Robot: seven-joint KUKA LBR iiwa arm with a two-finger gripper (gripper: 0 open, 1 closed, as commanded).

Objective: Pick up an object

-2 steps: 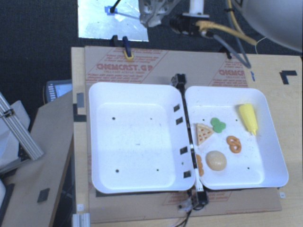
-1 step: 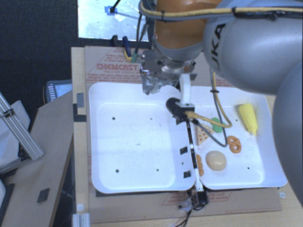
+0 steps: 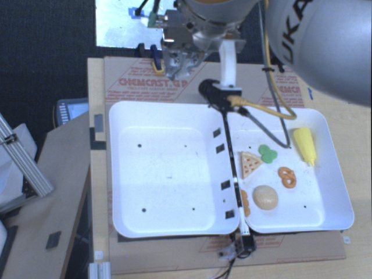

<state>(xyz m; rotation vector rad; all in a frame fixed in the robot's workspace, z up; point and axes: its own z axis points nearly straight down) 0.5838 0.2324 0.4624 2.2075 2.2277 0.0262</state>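
Camera view: arm (image 3: 302, 22) raised, claw (image 3: 180, 65) above bins' far edge.

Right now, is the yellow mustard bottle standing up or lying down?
Lying down. The yellow mustard bottle rests lengthwise on the right bin's floor, its narrow tip pointing toward the near edge.

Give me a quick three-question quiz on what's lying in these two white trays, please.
1. True or false: the pizza slice lies in the left bin.
2. Which item lies nearest the right bin's far right corner? A) pretzel B) yellow bottle C) beige bun
3. Fill in: the small green piece sits just beyond the ____ slice.

Key: 1 false; 2 B; 3 pizza.
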